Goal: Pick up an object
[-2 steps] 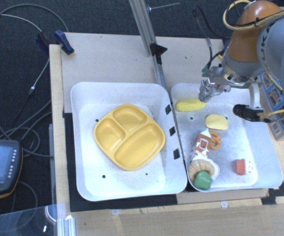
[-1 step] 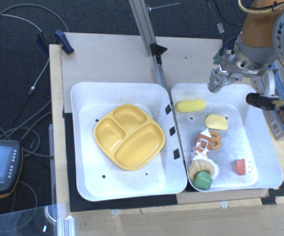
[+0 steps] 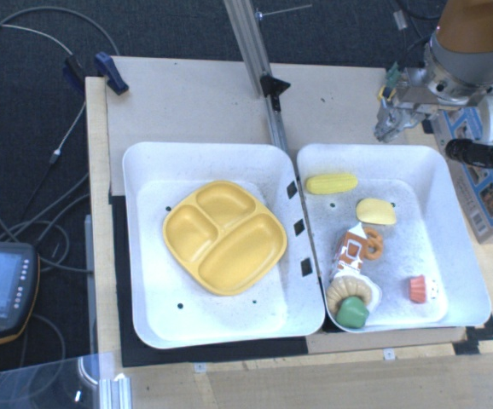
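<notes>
Bench [image 3: 195, 100], pale board top, carries two shallow white bins side by side; bare board runs along the far edge behind both.

Left bin [image 3: 144, 228]: speckled white floor, rounded corners. A yellow three-compartment plate [image 3: 224, 237], smooth plastic, rounded square, lies near its centre, open floor all around it.

Right bin [image 3: 451, 194]: objects cluster along the left wall and centre; right side and far right corner mostly open floor.

Arm [image 3: 472, 15], orange band above a grey wrist, hangs over the bench's far right corner. Gripper [image 3: 391, 126] sits just outside the right bin's far edge, above bare board, nothing between the fingers; whether they are spread or pressed together, cannot tell.

Objects, all well apart from the gripper:
- Carton-like pack [image 3: 355, 258], white with orange print, tilted, bin centre.
- Corn cob [image 3: 331, 183], yellow, by the far left corner, nearest the gripper.
- Yellow lemon-shaped piece [image 3: 375, 212], just beyond the pack.
- Green round piece [image 3: 352, 313], near edge.
- Small red piece [image 3: 417, 290], right of centre.
</notes>
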Action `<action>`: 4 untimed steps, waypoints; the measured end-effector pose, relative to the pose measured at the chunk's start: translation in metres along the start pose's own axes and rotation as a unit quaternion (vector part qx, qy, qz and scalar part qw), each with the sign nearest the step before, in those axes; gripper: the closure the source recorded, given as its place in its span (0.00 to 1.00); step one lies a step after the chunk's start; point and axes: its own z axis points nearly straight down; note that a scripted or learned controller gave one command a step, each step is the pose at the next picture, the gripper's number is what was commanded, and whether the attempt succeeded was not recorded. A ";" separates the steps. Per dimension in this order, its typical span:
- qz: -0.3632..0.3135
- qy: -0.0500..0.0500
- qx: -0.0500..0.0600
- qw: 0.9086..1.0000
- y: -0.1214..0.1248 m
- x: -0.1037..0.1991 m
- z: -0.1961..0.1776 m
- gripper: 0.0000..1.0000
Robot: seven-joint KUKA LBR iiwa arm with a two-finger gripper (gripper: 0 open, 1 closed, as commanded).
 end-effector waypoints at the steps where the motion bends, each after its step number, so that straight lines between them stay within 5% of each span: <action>1: -0.002 0.002 0.005 1.000 -0.007 0.044 0.006 1.00; 4: -0.002 0.001 0.007 1.000 -0.008 0.199 0.026 1.00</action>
